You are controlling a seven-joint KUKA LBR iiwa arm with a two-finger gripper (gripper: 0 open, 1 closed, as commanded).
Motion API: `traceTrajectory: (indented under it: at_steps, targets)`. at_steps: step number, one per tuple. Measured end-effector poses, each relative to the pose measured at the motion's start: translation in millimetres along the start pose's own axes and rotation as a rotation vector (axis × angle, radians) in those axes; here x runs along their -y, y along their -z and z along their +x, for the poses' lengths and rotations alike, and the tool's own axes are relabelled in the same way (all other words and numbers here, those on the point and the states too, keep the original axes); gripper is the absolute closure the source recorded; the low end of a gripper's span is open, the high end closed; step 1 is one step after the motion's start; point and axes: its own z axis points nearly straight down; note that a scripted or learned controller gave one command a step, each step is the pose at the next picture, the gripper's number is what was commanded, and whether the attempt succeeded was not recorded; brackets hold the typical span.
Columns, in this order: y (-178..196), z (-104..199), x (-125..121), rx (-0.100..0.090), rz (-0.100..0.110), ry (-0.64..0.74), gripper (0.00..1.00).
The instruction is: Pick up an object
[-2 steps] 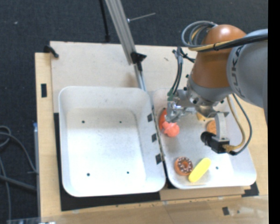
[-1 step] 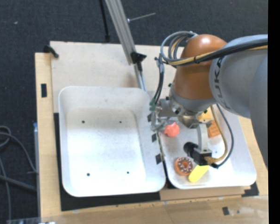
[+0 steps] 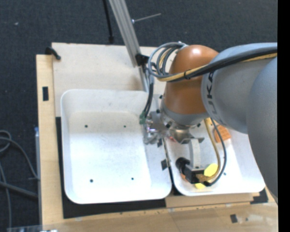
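Where the arm (image 3: 232, 91) covers the right bin (image 3: 247, 179), orange object (image 3: 224, 132) half hidden

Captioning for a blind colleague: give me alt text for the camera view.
A grey robot arm with an orange band reaches in from the right over the right bin, its gripper near the wall shared with the left bin. A yellow object and an orange object lie in the right bin, partly hidden by the arm.
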Motion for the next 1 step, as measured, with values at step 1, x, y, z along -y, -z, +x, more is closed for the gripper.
traceTrajectory:
  at_steps: [1]
  targets:
    - [-0.1, -2.7, -0.9, 0.001, -0.002, -0.008, 0.00]
